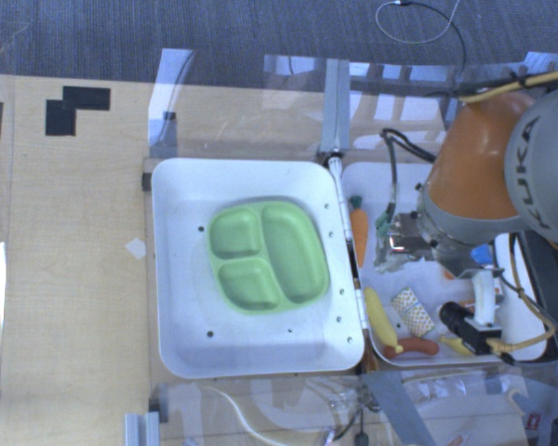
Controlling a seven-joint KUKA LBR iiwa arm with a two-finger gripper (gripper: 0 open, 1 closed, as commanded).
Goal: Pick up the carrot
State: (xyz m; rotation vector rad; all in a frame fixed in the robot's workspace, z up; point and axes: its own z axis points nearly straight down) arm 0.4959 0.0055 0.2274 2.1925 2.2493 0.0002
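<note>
Grey and orange, the arm [502,170] is the biggest thing here, bulking over the right bin [377,177] from the right with its rounded orange band above the wrist. Its gripper [397,242] hangs low over the middle of that bin, a cluster of dark metal and cable; whether the fingers are open or closed I cannot tell, as the wrist hides them.

Next in size, the left bin [172,277] is a shallow white tray with rounded corners, smooth and matte. In it lies a pale green plate [265,254], glossy plastic, moulded into three compartments.

Smaller things crowd the near end of the right bin: a yellow banana-like piece [378,314], a reddish sausage-shaped piece [417,346], and a small checkered object [411,310].

Smallest of the task's concern, the carrot [359,235] is a slim orange taper with a green tip, lying along the left wall of the right bin, just left of the gripper.

Judging by this, the pick is not yet done: the carrot rests in the bin, and the grasp and lift remain.
</note>
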